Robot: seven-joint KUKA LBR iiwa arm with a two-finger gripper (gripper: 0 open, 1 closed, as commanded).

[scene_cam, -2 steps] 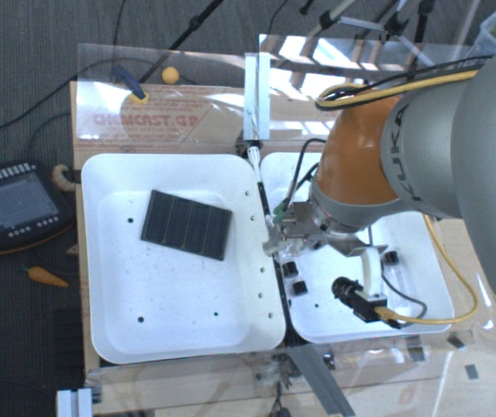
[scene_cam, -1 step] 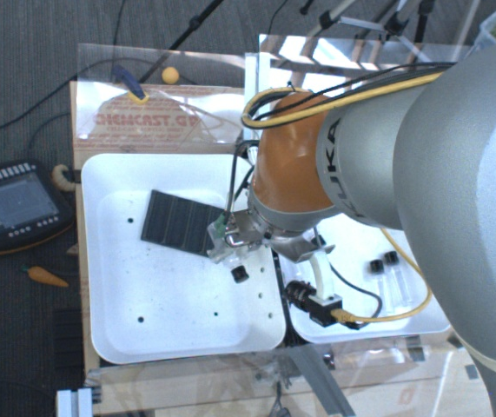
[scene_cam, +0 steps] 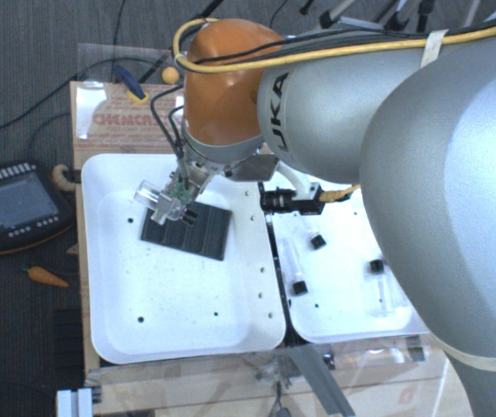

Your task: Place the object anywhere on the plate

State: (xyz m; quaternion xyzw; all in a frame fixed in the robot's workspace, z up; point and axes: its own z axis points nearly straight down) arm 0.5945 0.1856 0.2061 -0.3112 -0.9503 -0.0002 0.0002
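Tool (scene_cam: 171, 200) low over dark ribbed plate (scene_cam: 188, 228) at 10 o'clock in left bin (scene_cam: 126, 320), a clear object (scene_cam: 149, 195) at its tip, grip unreadable, arm (scene_cam: 386, 137) hiding right bin (scene_cam: 334, 320) at 3 o'clock.

Two bins sit side by side on a bench. In the left bin (scene_cam: 126, 320), a flat plate (scene_cam: 197, 231) lies toward the back, with the gripper (scene_cam: 171, 200) over its back left corner. The right bin (scene_cam: 334, 324) holds several small pieces (scene_cam: 318, 241), well apart from each other. A handheld controller (scene_cam: 13, 207) lies left of the bins.
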